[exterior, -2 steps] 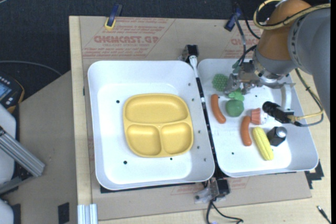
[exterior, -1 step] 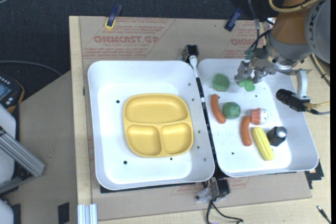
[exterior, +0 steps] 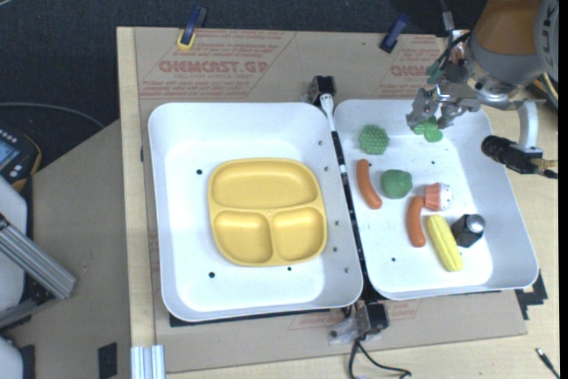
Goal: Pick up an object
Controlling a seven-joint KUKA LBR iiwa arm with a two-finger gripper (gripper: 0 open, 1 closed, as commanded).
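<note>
The left bin (exterior: 169, 191) carries a yellow divided tray (exterior: 266, 210) at its middle. In the right bin (exterior: 506, 226), the corn cob (exterior: 445, 243) lies toward the near edge, two sausages (exterior: 368, 183) nearer the dividing edge. By the far edge, the gripper (exterior: 432, 122) closes around a small green piece (exterior: 432, 133), seen between its fingers. It looks light, hard plastic, likely slippery; a grip across its middle seems safest

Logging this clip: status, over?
End effector raised over right bin, shut on small green piece. Other toys lie below, untouched. Nothing blocking.
</note>
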